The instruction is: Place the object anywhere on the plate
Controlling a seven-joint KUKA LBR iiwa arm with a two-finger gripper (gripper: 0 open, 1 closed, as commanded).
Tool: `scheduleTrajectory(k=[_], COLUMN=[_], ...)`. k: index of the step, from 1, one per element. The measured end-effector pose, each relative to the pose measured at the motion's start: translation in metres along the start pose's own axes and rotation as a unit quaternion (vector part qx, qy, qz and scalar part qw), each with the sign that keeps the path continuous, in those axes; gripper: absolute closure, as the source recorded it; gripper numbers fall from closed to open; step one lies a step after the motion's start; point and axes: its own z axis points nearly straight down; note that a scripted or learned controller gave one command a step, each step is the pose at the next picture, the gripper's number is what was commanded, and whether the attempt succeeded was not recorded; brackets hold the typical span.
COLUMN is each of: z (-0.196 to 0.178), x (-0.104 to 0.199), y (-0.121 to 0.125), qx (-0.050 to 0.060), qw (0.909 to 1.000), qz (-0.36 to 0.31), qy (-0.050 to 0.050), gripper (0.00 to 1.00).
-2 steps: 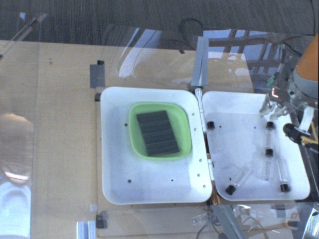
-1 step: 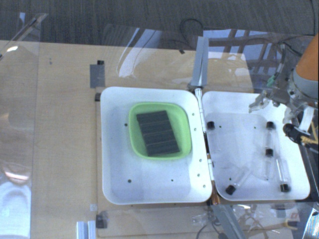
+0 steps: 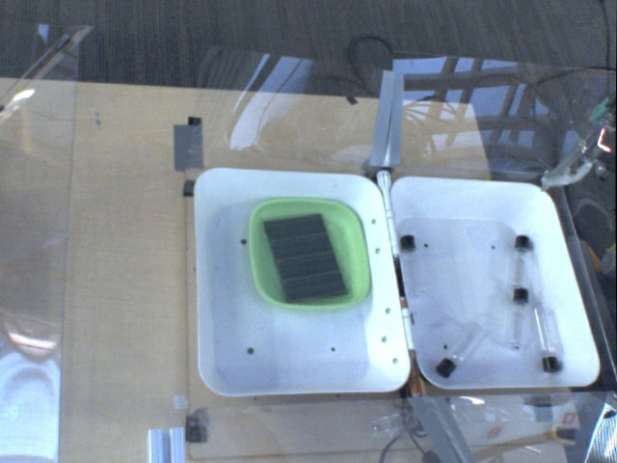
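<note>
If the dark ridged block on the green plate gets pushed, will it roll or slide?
The dark grey ridged rectangular block lies flat, so it would probably slide, not roll. The green square plate's raised rim would likely stop it. It looks stiff.

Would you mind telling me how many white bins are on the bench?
2: the left bin holds the green plate with a dark ridged object on it; the right bin sits beside it, touching.

Single fixed camera above the bench (image 3: 96, 258), looking down at a slant, both white bins (image 3: 217, 355) in frame
</note>
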Motion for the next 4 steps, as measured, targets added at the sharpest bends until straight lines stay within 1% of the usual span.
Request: scheduleTrajectory(k=[1,2,3,4], z=[0.038,-0.054,-0.101,0.013], x=[0.021,-0.019,-0.036,-0.029], y=[-0.016,-0.026,-0.055,-0.058], qx=[0.004,-0.001,-0.001,0.004], qw=[0.9974,1.0000,0.9956,0.9908], qz=[0.072,0.002,0.093,0.135], qy=[-0.001,0.000,0.000,-0.002], gripper=[0.00,0.00,0.00,0.00])
